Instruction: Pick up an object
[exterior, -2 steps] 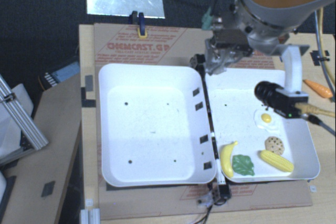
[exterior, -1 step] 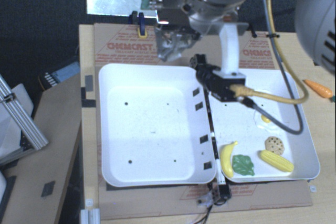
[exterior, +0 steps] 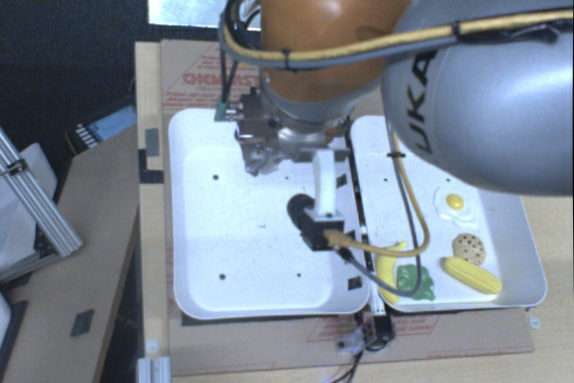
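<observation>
Yellow corn (exterior: 473, 275) is spotted in the right bin (exterior: 511, 238), near its front corner, just beside a cookie (exterior: 467, 247). The tool (exterior: 262, 148) is hung over the left bin (exterior: 215, 229), well apart from it; whether released or clenched cannot be told. The corn is judged light, stiff and slick, best taken across its narrow middle.

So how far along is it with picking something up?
Nothing looks picked yet: the fried egg, cookie, corn and green piece all lie in the right bin. In hand: the tool hangs over the left bin, away from them. Left: reach an object, grip, lift.
</observation>
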`<act>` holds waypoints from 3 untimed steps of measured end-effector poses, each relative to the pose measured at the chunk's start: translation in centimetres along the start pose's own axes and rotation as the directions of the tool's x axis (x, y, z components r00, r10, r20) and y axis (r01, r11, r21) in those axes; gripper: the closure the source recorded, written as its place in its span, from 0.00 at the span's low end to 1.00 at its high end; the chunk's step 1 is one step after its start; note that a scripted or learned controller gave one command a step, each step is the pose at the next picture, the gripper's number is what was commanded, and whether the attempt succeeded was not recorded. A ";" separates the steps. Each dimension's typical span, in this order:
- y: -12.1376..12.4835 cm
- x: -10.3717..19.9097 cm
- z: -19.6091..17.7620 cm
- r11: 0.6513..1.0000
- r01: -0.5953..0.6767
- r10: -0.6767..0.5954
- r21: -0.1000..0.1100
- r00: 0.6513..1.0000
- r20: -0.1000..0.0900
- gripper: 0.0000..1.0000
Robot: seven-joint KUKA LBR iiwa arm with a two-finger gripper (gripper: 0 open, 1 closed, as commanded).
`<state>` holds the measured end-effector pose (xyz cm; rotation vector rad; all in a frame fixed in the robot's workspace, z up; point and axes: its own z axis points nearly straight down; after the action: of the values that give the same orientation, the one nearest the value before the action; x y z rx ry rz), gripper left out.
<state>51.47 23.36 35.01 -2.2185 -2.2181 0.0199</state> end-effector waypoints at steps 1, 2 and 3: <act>-2.9 0.1 8.1 1.000 -0.001 0.001 -0.004 1.000 -0.003 1.00; 4.4 0.1 7.3 1.000 -0.001 0.001 -0.018 1.000 -0.007 1.00; 12.3 0.0 0.4 1.000 -0.002 0.002 -0.026 1.000 -0.010 1.00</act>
<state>63.76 23.37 34.43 -2.2286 -2.2244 -0.0195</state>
